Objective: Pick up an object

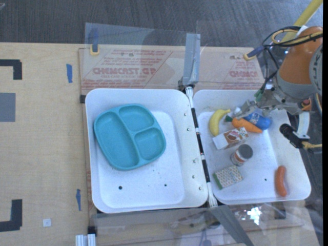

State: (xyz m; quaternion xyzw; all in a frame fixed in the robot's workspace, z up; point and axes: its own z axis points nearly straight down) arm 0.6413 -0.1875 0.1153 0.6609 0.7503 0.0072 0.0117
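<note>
The right bin [300,188] carries all the small items, bunched toward its upper-left half, so the open floor lies along its right and lower sides, where a sausage [281,181] sits alone near the right wall, long axis running near-vertical in the view. The gripper [249,107] hangs at the bin's upper part, arm coming in from the right w/ the orange band above the wrist; whether the jaws are wide or narrow cannot be told (they blur into the clutter below). Just under it lie a carrot [247,125], long axis roughly left-right, tilted down to the right, and a blue item [260,120] touching it. A banana [219,120] curves beside the dividing wall, tip pointing down-left, stem end toward the gripper. Below these sit a white carton [230,138], slanted, then a can [242,154] approx. mid-bin, then a flat green-patterned packet [228,177] near the lower-left corner. The left bin [102,188] holds a teal divided plate [129,136] in its upper-left, leaving bare floor along the bottom and right. Both bins rest on the desk [41,137].
</note>
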